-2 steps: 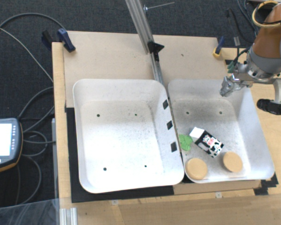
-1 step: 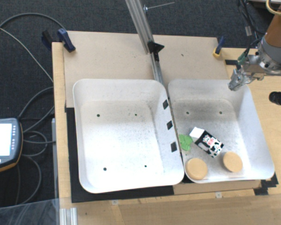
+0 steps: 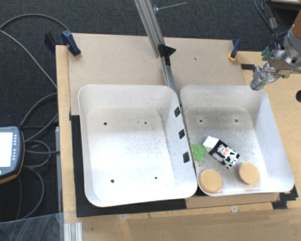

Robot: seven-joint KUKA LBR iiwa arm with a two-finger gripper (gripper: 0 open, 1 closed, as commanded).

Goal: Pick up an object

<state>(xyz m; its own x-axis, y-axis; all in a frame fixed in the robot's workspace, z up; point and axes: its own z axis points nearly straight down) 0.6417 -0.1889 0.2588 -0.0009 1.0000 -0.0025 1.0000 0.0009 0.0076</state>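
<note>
Near right bin's (image 3: pixel 271 129) front wall: two tan discs (image 3: pixel 210 180), small black-white box (image 3: pixel 223 153), green scrap (image 3: pixel 198 152); discs look light, rigid, grip across edges; gripper (image 3: pixel 257 80) up at bin's far corner, jaw state unclear

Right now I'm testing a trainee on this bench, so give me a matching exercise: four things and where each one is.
Things:
1. gripper
2. green toy
3. black-and-white box
4. blue clamp

Places:
A. middle of the right bin
B. bench's far left corner
C. beside the divider between the bins
D. above the right bin's far right corner

Pairs: 1-D, 2-C, 3-A, 4-B
</note>
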